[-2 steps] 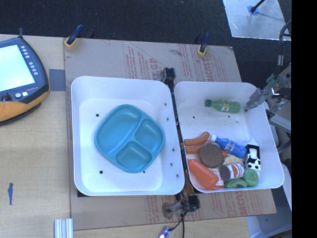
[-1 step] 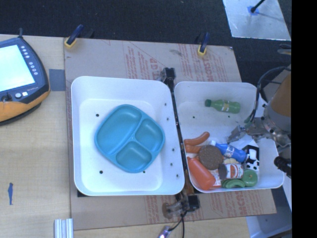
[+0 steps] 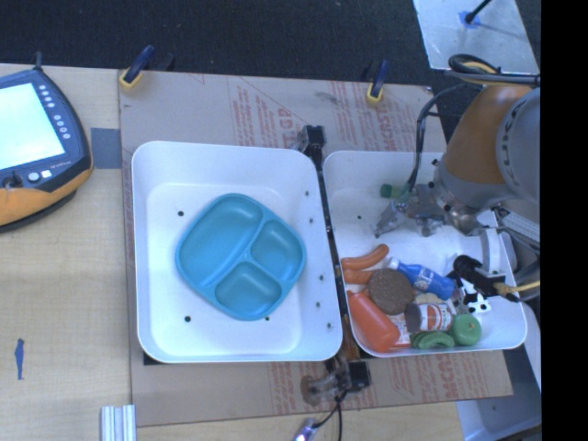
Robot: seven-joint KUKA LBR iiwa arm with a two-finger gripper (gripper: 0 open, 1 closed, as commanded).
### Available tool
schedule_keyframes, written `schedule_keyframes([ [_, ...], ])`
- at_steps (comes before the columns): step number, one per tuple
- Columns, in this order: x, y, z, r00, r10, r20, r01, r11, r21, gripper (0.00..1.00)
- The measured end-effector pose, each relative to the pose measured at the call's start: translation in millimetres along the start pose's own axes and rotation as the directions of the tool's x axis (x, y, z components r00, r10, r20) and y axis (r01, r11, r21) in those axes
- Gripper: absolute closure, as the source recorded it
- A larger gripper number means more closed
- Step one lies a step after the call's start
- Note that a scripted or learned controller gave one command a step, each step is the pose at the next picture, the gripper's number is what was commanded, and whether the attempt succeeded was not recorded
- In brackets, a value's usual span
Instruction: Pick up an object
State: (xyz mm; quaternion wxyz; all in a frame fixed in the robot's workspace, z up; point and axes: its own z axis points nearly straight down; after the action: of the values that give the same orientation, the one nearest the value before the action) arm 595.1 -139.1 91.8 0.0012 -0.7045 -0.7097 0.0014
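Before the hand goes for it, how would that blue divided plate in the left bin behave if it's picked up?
The blue divided plate looks like moulded plastic, so probably stiff and light. Lying flat, it likely won't roll. Its low rim and smooth surface may make it slippery to pinch.

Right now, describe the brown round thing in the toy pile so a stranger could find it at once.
Start at the right bin, the one the arm reaches into, and look to the heap of toys in its near half. The brown disc lies in the middle of that heap, just below the orange sausage and left of the blue bottle. It alone is flat, round and dark brown.
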Motion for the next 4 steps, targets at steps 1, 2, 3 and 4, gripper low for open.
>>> schedule_keyframes([
  [1,8,57,3,1.000,0.009,-0.003,-0.009,1.000,0.019,0.00],
  [2,43,58,2,1.000,0.006,-0.002,-0.006,1.000,0.015,0.00],
  [3,45,58,2,1.000,0.006,-0.002,-0.006,1.000,0.015,0.00],
  [4,45,58,2,1.000,0.004,-0.003,-0.004,1.000,0.016,0.00],
])
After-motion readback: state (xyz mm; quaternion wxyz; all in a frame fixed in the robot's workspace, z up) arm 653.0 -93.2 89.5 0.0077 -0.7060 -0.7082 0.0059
